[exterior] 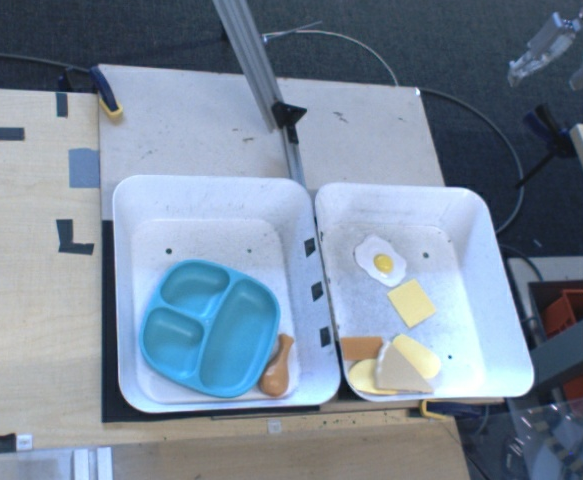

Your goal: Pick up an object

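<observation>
Claw (544,50), grip state impossible to tell, hangs well apart from the right bin (501,298) and its fried egg (381,262).

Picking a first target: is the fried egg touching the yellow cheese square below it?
Apart. The camera view shows a strip of white bin floor between the fried egg and the cheese square.

I see open floor along the right bin's (471,208) far edge; toy food (391,318) crowds its near edge.

My right bin (491,298) holds a fried egg (381,262), a cheese square (411,302), and sandwich pieces (396,366) piled at its near edge.
</observation>
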Controlling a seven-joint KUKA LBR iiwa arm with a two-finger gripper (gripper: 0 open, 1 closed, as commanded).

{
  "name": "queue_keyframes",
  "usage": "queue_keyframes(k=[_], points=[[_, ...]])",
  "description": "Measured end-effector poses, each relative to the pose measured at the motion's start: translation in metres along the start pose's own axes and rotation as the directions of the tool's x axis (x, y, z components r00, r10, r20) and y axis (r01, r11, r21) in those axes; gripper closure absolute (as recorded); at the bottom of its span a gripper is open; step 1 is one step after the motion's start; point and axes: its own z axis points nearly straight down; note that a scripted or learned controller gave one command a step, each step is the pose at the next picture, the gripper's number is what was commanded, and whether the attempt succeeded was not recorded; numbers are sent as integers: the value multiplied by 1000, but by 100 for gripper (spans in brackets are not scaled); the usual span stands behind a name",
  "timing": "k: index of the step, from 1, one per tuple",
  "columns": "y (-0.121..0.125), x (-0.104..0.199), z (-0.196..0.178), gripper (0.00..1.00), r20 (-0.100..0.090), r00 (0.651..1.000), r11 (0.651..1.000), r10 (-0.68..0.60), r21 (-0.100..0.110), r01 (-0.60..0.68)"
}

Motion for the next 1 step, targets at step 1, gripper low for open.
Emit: queue_keyframes(k=[1], points=[[36, -6, -9, 0, -1, 1000, 1000, -1, 7, 1]])
